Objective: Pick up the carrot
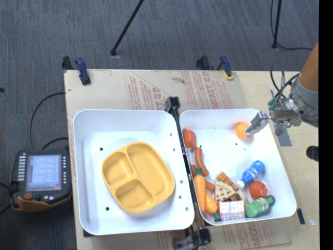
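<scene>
The carrot (200, 190) is a long orange piece lying lengthwise at the lower left of the right bin (218, 116), close to its left wall. My gripper (269, 130) hangs over that bin's upper right corner, well away from the carrot, up and to its right. It is open, with nothing between its fingers. One finger (255, 124) points down-left beside a small orange ball (240, 130).
Crowding the carrot are sausages (201, 163), a red piece (189, 138), a pizza slice (225, 189) and a small box (231, 210). A blue bottle (253, 172), a red tomato (258, 189) and a green bottle (258, 207) lie at lower right. A yellow divided plate (138, 177) sits in the left bin (88, 139).
</scene>
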Available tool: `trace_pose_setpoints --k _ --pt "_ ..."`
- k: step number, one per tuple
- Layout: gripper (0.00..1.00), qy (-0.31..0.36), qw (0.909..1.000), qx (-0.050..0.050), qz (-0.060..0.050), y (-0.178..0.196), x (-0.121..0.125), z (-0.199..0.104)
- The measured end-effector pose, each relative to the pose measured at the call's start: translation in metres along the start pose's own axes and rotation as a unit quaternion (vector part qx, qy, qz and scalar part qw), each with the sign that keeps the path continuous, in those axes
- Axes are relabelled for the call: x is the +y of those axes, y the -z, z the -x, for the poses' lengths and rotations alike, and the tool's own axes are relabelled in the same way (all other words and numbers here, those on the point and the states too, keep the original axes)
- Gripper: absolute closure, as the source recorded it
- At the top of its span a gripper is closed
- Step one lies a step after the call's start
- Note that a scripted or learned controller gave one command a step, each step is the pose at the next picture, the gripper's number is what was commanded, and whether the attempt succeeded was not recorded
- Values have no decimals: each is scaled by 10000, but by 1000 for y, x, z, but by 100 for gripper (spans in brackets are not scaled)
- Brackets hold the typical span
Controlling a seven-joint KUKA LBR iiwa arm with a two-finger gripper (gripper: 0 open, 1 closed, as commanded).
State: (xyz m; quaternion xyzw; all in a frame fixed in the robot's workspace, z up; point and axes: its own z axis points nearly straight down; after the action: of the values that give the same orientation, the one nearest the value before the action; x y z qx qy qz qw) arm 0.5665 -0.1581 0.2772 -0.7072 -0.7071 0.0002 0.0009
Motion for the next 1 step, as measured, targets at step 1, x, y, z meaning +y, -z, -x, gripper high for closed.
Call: trace_pose_setpoints --k 1 --pt "0 12 10000 -2 0 -55 64 13"
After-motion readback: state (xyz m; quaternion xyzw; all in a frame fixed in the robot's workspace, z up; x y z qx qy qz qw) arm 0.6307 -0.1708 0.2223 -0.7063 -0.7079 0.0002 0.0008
